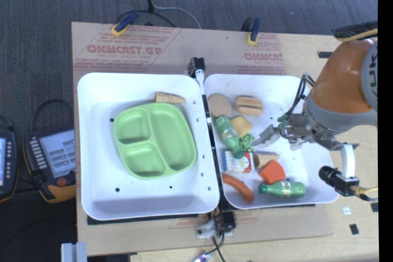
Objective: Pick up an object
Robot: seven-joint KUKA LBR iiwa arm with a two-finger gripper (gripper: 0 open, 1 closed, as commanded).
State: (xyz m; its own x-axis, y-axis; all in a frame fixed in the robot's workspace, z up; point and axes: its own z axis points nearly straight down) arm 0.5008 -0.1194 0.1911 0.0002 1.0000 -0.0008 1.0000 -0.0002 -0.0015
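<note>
At the near edge of the right bin (264, 78), a red sausage (236, 187) is lying beside a green bottle (282, 189) that is resting on its side. An orange block (272, 172) is sitting just behind that bottle, touching it. Next to the block, a little box (238, 162) is lying flat. Its picture is too small to make out.

The gripper (255, 141) is reaching in from the right, just behind the little box. Its tip is pointing at the low end of a second bottle (228, 134), which is lying at a slant by the middle wall. Something small and green is sitting right at the tip, and I cannot tell what it is. I also cannot tell whether the gripper is open or closed, or whether it is touching anything. The arm (347, 86) is covering the bin's right side.

Farther back, a yellow piece (241, 126) is leaning half under the second bottle. Behind it, a burger (249, 106) and a brown bun (218, 105) are sitting side by side.

In the left bin (86, 132), a green plate (153, 139) is lying, with a bread piece (169, 97) behind it.
</note>
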